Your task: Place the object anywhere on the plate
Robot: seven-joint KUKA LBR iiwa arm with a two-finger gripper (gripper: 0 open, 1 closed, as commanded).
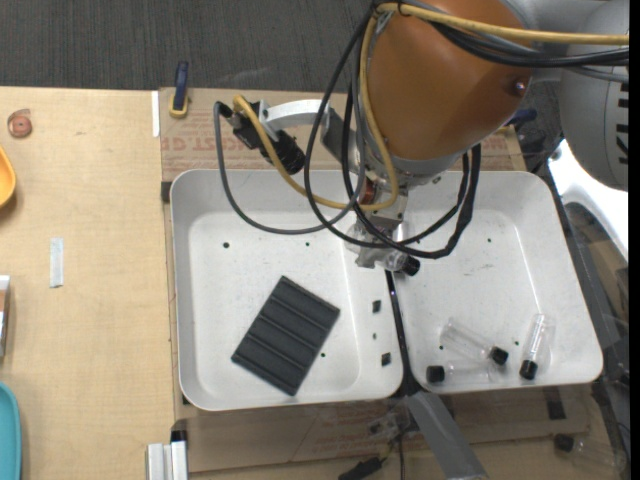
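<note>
A dark grey ribbed rectangular plate (287, 334) lies tilted on the floor of the left bin (200, 268). In the right bin (560, 268), near its front edge, lie clear plastic tubes with black caps: one (468, 343) lying crosswise and one (534, 346) nearly upright in the picture. A loose black cap (435, 373) sits to their left. My gripper (386, 256) hangs under the orange wrist, over the divide between the two bins, well behind the tubes and to the right of the plate. I see nothing between its tips.
Black and yellow cables (290, 158) loop from the wrist over the back of the left bin. Two small black bits (377, 306) lie along the middle divide. A wooden bench (90, 268) stretches to the left, with an orange item (5, 183) at its edge.
</note>
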